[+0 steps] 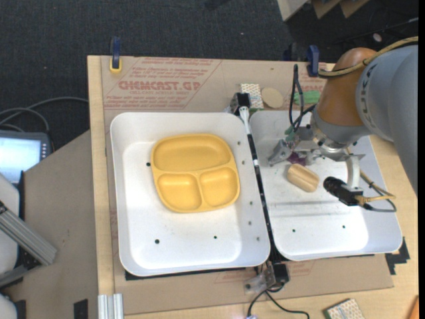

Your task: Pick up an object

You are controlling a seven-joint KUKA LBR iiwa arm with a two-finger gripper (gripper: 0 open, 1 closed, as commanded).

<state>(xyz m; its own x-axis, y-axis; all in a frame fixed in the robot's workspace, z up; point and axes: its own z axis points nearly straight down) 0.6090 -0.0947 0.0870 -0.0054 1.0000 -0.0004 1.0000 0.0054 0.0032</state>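
Observation:
A tan wooden block [302, 177] lies in the right bin [332, 234], near its middle. My gripper [295, 153] hangs low over the upper left part of that bin, just above and behind the block. A small purple thing [298, 157] shows right under the gripper, partly hidden by it. I cannot see whether the gripper touches either of them. The arm's orange band [342, 98] comes in from the upper right.
A yellow divided plate [194, 173] lies in the left bin [133, 198]. A small round tan disc [271, 98] and a checkered tag [250, 90] sit on the bench behind the bins. The front half of the right bin is bare white floor.

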